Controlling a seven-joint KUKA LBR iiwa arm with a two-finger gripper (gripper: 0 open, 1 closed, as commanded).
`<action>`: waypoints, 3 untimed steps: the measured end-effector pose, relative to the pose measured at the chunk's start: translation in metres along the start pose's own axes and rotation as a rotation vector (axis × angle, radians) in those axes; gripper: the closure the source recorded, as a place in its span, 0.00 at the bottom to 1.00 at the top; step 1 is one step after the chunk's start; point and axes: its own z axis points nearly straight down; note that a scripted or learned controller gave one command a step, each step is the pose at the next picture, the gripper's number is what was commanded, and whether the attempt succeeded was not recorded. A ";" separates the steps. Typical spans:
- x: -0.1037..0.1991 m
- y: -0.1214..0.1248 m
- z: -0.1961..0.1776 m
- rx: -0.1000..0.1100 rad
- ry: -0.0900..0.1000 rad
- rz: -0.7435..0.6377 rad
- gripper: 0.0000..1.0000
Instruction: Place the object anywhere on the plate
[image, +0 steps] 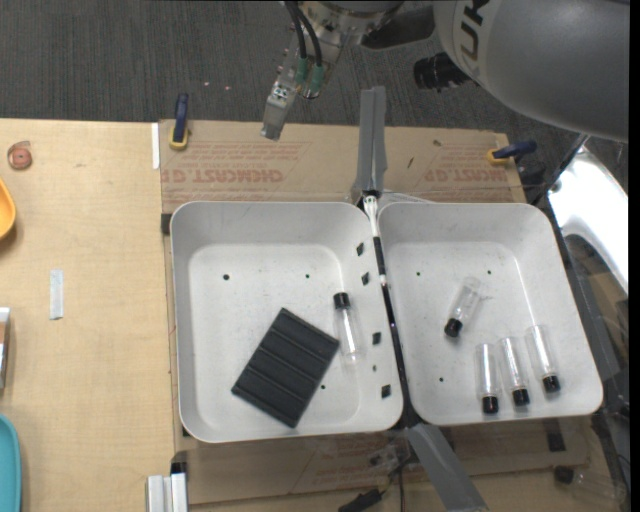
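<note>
Bench: I see a pale wooden top (80, 400) with brown cardboard (300, 165) laid over its right part.
Left bin: my left white bin (185, 330) sits on the cardboard, touching the right one.
Right bin: white bin (565, 300), same level.
Clamps: a blue-and-yellow clamp (180, 120) at the cardboard's far left corner, another (510, 153) far right.
Loose bits: a small pale strip (56, 295) lies on bare wood.

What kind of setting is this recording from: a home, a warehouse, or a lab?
Most likely a robotics lab test bench. Two white bins sit side by side on clamped cardboard, holding clear vials and a ridged black plate, with a large grey robot arm overhead.
</note>
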 end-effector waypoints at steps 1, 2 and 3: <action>-0.002 0.000 -0.009 -0.001 -0.002 0.003 1.00; -0.005 0.007 -0.003 -0.003 -0.003 -0.388 1.00; -0.007 0.006 -0.012 -0.005 -0.006 -0.384 1.00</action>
